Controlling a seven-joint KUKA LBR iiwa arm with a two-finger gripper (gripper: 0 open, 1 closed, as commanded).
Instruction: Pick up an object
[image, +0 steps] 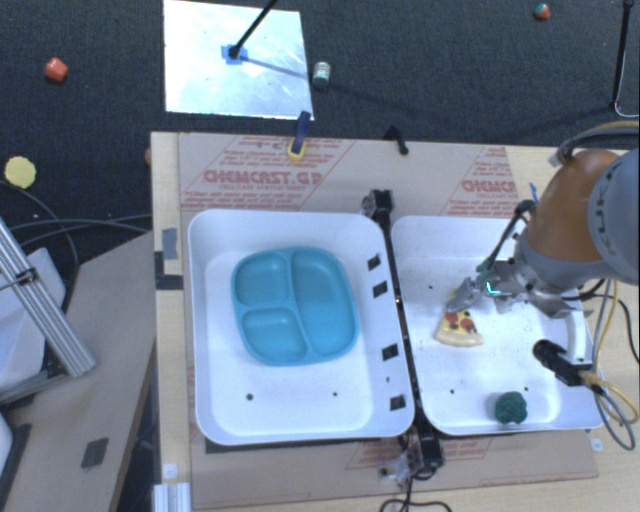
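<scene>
A toy pizza slice lies flat on the floor of the right bin, near its middle. The gripper hangs just above the slice's upper edge, its 2 fingers slightly spread with nothing pinched between them. The grey arm with its orange band reaches in from the right. A dark green broccoli toy sits well apart, near the same bin's front edge. In the left bin rests a blue divided plate with 3 compartments, roughly centred
</scene>
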